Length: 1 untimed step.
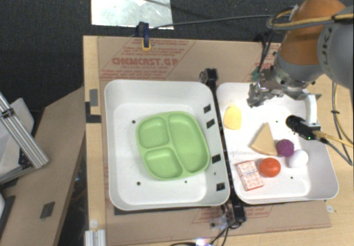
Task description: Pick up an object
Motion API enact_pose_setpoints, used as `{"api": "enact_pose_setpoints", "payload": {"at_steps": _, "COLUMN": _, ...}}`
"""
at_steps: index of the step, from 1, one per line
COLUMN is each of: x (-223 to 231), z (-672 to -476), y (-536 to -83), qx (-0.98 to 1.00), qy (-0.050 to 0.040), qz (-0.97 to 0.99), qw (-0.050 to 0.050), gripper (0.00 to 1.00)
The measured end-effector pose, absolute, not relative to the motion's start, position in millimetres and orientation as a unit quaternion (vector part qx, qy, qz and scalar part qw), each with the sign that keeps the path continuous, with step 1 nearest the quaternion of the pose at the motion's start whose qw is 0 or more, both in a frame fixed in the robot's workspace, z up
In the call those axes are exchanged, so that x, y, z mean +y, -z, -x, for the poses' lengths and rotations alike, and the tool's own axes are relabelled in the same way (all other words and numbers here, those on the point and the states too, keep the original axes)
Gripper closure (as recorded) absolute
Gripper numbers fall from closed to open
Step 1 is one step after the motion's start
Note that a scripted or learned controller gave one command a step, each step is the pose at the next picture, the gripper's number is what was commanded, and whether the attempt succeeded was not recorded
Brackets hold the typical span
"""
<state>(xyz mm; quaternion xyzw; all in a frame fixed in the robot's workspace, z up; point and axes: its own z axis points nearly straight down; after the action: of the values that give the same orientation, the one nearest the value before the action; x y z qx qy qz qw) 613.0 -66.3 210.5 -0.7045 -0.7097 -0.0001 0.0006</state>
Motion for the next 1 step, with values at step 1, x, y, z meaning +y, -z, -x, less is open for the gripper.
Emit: {"api": "enact_pose_setpoints", "payload": {"at_steps": 1, "x": -22.2, "z": -599.0, "y": -221.8, "qx": -0.709, "qy": 0.0005, "qz": 0.705, "qw": 0.000, "gripper": 1.00}}
